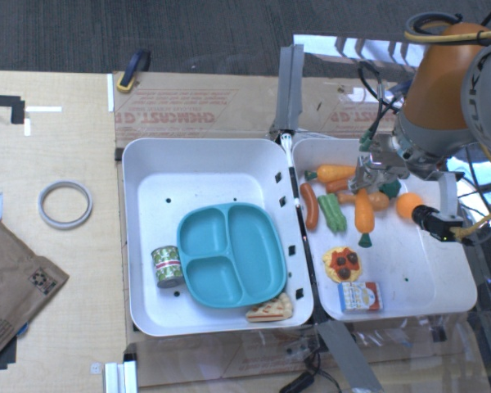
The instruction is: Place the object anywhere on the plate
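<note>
**Arm low over the toy food, plate waiting in the other bin**

The object to be moved is not yet settled by anything visible: the likeliest candidate is the orange plastic carrot with a green stub (364, 217), standing roughly on end in the right white bin (409, 289), directly under the gripper (367, 177). Whether the gripper is wide, narrow or closed on something cannot be told from this slanted view, since the wrist and cabling hide its tip. The grey arm with its orange band (446, 64) leans in from the right, so it is placed for a pick, by my reading.

Close around the carrot lie a green plastic pod (332, 213), a red sausage-shaped toy (311, 205), a second orange carrot-like piece (335, 173) and a round orange fruit (408, 205). They are crowded together, which makes a clean single grasp harder. Nearer the front sit a small pizza-slice toy (344, 264) and a little printed carton (360, 296).

The teal three-compartment plastic plate (230, 255) lies in the left white bin (147, 219), bare, with a small labelled can (167, 266) at its left edge and a sandwich-like toy (269, 309) touching its front rim.
</note>
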Action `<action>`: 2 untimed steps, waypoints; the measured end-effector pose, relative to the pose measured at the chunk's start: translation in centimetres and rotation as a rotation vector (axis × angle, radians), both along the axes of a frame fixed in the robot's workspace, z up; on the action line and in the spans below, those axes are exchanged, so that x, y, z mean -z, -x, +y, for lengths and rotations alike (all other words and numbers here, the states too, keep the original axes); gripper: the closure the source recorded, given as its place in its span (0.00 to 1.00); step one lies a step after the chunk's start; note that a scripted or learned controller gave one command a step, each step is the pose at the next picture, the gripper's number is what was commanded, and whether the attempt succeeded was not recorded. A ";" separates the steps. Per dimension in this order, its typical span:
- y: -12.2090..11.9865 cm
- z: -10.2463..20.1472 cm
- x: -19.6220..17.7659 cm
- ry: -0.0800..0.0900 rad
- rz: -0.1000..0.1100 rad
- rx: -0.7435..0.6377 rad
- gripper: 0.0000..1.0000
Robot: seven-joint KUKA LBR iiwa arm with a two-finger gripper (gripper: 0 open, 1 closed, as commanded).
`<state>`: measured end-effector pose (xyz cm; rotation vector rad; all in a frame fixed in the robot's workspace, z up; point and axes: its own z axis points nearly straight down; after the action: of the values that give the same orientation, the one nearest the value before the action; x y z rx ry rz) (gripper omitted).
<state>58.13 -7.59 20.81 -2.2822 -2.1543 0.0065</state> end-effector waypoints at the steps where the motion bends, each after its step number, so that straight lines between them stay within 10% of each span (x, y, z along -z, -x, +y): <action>1: 5.0 5.7 2.1 0.002 0.005 0.238 1.00; 2: 7.5 13.1 2.0 0.003 0.003 0.163 1.00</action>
<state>50.67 5.55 18.77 -2.4496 -1.9607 0.0126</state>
